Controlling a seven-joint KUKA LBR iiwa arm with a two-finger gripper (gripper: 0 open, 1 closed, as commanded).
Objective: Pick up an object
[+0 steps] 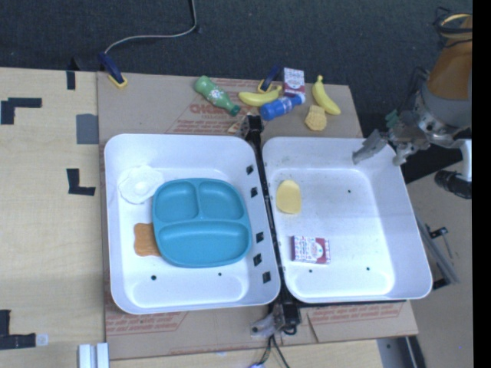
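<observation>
In the right bin (pixel 383 228) lie a pale yellow rounded piece (pixel 288 196) near its left wall and a red and white packet (pixel 309 249) toward the front. My gripper (pixel 382 153) hovers over that bin's far right corner, well away from both. Its fingers are spread open with nothing between them. The left bin (pixel 123 282) holds a blue divided plate (pixel 202 222), a white round lid (pixel 136 184) at the plate's upper left, and an orange piece (pixel 143 241) partly tucked under the plate's left edge.
Behind the bins, on the cardboard, lie a green bottle (pixel 216 96), two bananas (pixel 259 96) (pixel 325 98), a blue bottle (pixel 278 108), a small red and white box (pixel 294 79) and a yellow piece (pixel 315 118). A black divider (pixel 261 205) separates the bins.
</observation>
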